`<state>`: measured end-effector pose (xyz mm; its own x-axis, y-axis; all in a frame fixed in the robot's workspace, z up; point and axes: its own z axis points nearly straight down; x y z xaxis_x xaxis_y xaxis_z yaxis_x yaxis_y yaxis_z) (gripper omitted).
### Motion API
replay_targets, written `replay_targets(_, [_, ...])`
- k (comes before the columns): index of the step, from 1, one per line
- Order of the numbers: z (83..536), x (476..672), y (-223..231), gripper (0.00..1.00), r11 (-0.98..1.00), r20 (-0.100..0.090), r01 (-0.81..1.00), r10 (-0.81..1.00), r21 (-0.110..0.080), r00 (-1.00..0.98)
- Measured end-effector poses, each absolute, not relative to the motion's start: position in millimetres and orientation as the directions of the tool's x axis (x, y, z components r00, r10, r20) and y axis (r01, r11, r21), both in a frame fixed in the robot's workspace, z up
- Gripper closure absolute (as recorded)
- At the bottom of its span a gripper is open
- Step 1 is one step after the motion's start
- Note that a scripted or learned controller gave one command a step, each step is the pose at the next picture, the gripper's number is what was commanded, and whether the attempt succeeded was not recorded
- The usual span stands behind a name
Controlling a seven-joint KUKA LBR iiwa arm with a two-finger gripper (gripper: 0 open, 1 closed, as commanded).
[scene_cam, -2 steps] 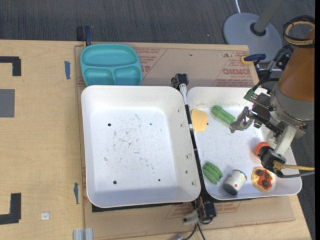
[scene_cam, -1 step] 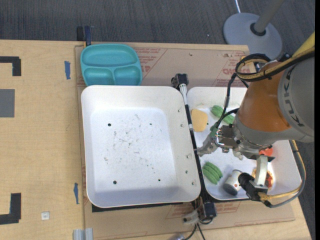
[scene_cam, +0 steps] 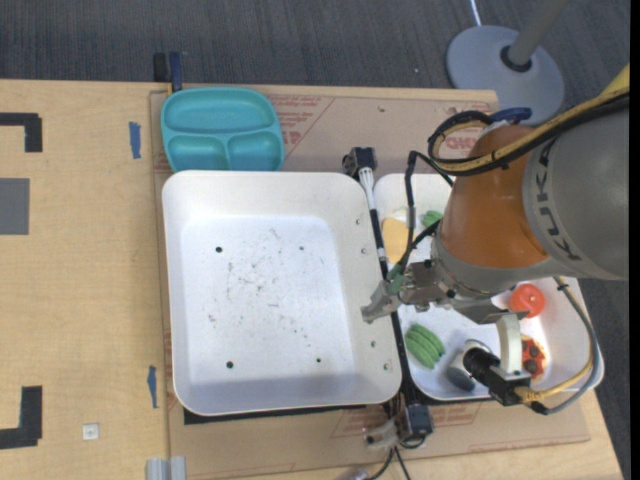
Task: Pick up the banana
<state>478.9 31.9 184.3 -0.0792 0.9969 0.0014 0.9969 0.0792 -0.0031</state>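
We're watching the gripper (scene_cam: 383,301) hovering over the rim between the two bins, and we cannot tell its state. The banana (scene_cam: 396,236) is lying in the right bin (scene_cam: 578,340), just beyond it.

Bench (scene_cam: 80,268): 2 white bins (scene_cam: 270,288), teal tray (scene_cam: 222,128).

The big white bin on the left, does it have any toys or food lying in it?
No. The left bin shows just a scuffed white floor, while the banana and the other small things lie in the right bin beneath the arm.
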Motion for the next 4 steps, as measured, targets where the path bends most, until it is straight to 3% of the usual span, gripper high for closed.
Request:
replay_targets(1, [184.4, 479.0, 71.0, 0.00, 0.330, 0.001, 0.944, 0.944, -0.002, -0.330])
replay_targets(2, [85.7, 479.5, 126.5, 0.00, 0.547, 0.001, 0.837, 0.837, 0.001, -0.547])
replay_targets(3, [86.8, 542.1, 171.3, 0.00, 0.530, -0.001, 0.848, 0.848, 0.007, -0.530])
replay_targets(4, [221.2, 487.1, 135.5, 0.00, 0.526, -0.001, 0.851, 0.851, 0.003, -0.526])
